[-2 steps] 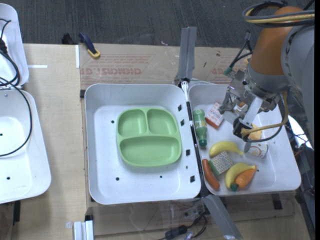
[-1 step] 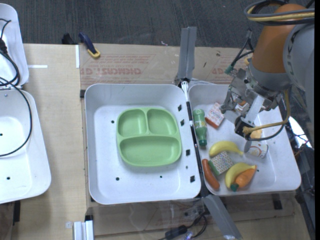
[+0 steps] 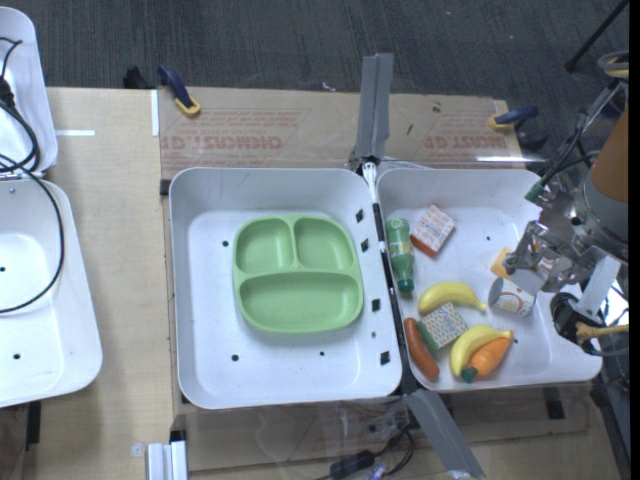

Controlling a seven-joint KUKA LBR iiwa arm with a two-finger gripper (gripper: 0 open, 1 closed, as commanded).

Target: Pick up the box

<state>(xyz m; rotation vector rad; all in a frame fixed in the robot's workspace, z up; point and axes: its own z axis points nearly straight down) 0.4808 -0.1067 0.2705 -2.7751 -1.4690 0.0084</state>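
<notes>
The box [image 3: 433,230] is a small red and white carton lying flat in the upper middle of the right bin [image 3: 470,183]. My gripper [image 3: 527,260] hangs over the right side of that bin, well to the right of the box and a little nearer the camera. It is apart from the box. Just under the gripper lie an orange piece [image 3: 501,263] and a small white cup [image 3: 511,301] on its side.
The right bin also holds a green bottle [image 3: 400,255], two bananas [image 3: 451,295], a carrot [image 3: 487,356], a red sausage-like piece [image 3: 421,349] and a patterned cube [image 3: 443,323]. A green divided plate [image 3: 297,273] sits in the left bin [image 3: 200,298].
</notes>
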